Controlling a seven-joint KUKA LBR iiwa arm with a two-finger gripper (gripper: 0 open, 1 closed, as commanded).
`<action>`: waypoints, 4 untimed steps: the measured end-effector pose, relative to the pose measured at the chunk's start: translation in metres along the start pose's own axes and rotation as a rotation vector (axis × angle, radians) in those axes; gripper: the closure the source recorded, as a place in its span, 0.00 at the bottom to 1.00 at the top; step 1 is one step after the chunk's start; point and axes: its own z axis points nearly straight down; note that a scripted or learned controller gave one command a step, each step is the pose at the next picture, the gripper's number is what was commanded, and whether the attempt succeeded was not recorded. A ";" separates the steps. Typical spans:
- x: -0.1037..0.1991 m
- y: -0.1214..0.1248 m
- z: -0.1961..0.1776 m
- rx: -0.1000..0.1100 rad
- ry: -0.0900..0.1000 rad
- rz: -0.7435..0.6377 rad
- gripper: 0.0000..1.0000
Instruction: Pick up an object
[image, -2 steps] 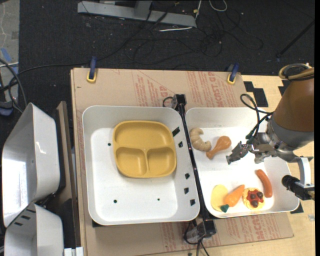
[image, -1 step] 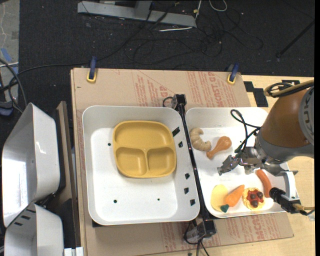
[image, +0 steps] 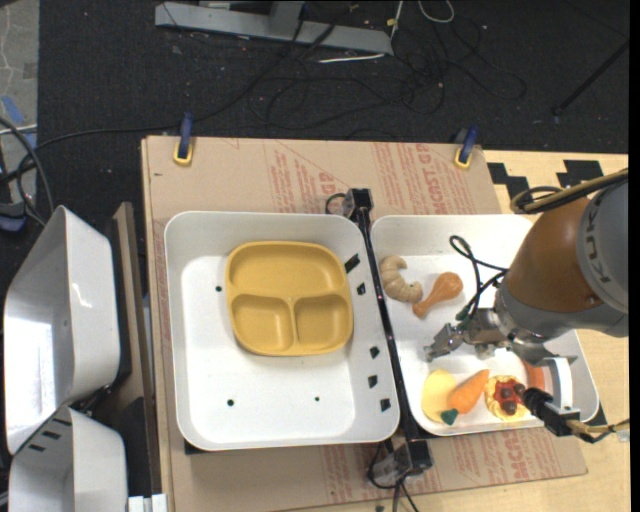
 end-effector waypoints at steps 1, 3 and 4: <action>0.000 0.001 -0.012 -0.004 -0.001 0.001 1.00; -0.003 -0.007 -0.118 -0.010 -0.003 -0.004 1.00; 0.058 -0.009 -0.129 -0.007 0.000 -0.011 1.00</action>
